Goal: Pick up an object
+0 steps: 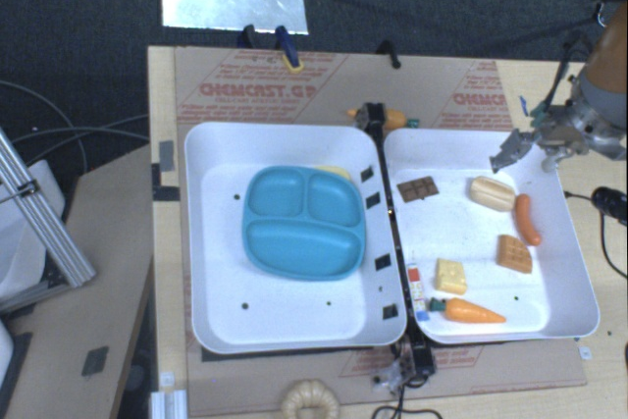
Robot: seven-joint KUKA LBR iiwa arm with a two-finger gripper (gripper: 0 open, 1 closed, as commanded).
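Observation:
The right bin holds a brown chocolate bar, a pale bread roll, a red-orange sausage, a waffle square, a yellow cheese block and a carrot. My gripper hangs over the bin's far right corner, just above and to the right of the bread roll. Its two fingers are spread apart, open, with nothing between them.
A blue divided plate lies in the left bin, with a yellow item peeking out behind it. A black divider runs between the bins. An orange object sits at the divider's far end.

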